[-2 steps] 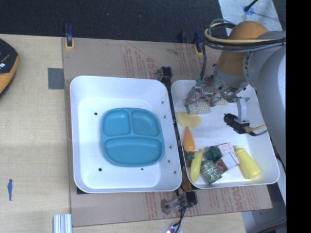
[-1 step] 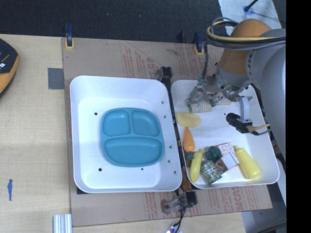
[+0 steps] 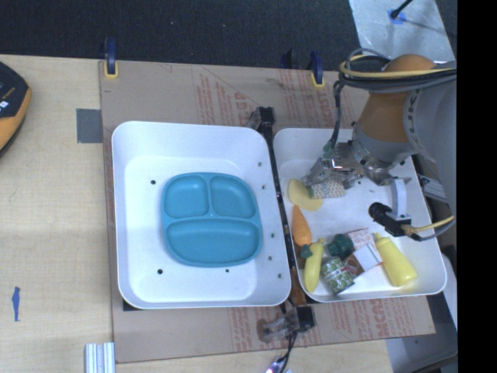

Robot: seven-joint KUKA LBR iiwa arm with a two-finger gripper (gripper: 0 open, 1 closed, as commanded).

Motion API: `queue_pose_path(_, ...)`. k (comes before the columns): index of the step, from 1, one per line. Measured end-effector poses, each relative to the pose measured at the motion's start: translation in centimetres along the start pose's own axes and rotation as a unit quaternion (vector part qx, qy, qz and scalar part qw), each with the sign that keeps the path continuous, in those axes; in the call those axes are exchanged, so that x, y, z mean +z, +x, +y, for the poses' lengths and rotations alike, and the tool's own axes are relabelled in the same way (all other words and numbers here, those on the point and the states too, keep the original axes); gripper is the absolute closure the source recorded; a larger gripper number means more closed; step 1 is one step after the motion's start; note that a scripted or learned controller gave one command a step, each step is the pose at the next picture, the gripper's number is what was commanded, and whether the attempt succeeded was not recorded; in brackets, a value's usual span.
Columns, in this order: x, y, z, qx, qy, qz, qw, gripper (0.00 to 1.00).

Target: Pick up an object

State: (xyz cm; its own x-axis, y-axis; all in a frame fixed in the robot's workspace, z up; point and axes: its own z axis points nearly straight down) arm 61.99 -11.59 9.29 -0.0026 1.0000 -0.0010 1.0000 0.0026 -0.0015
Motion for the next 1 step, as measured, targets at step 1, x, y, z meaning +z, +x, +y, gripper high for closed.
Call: queue_pose_path(1,-10.49,2.81,-4.68,-0.001,-0.002,0.001,1.0000,1.00)
